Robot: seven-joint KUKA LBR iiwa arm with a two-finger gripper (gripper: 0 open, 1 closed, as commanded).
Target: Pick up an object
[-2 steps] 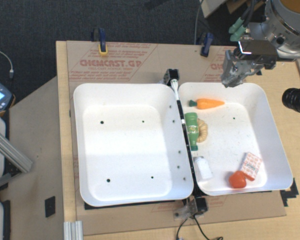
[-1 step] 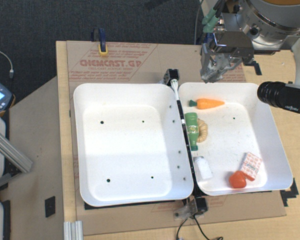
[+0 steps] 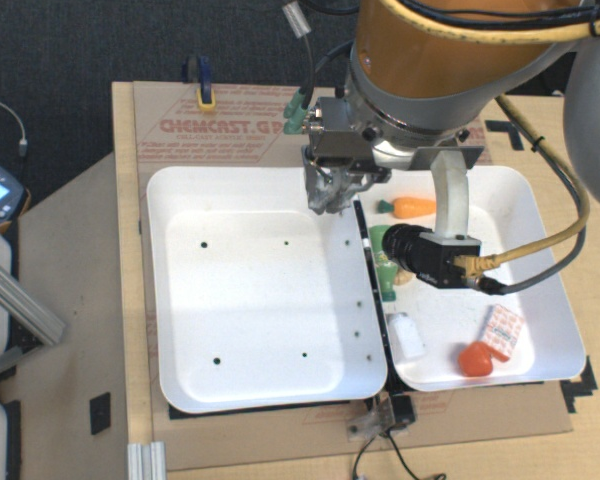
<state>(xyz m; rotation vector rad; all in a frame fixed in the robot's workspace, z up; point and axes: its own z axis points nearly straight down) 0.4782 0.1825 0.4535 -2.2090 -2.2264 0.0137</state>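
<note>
Carrot (image 3: 417,207) lies at the far end of the right bin (image 3: 545,228). The tool (image 3: 329,196) hangs over the far right corner of the left bin (image 3: 180,268); I cannot tell how open it is.

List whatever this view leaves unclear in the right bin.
1. Camera view: the green object is partly covered by the arm, so its shape and kind cannot be told.
2. The white object is pale against the right bin and too faint to identify.
3. The print on the red-and-white packet is too small to read.
4. The bin's far rim is partly hidden behind the arm.
</note>
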